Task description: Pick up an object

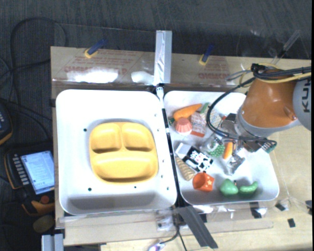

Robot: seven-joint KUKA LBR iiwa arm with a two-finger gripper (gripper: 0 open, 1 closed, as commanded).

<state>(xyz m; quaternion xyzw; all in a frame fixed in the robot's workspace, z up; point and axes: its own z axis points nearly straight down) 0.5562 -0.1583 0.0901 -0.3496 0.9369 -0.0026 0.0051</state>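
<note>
Toys (199, 161) crowd the right bin (269, 184) on a wooden bench (60, 69).

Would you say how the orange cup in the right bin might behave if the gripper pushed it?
The orange cup lies on its side, so it would probably roll. It looks small and hollow, likely light. The green toy beside it might stop it.

"KU" on the arm (302, 104)

A wooden bench (63, 61) stands on dark grey carpet (94, 9), with black cables (26, 30) trailing across the floor at left. Handheld control units with lit screens (34, 171) lie beside the bench.
</note>
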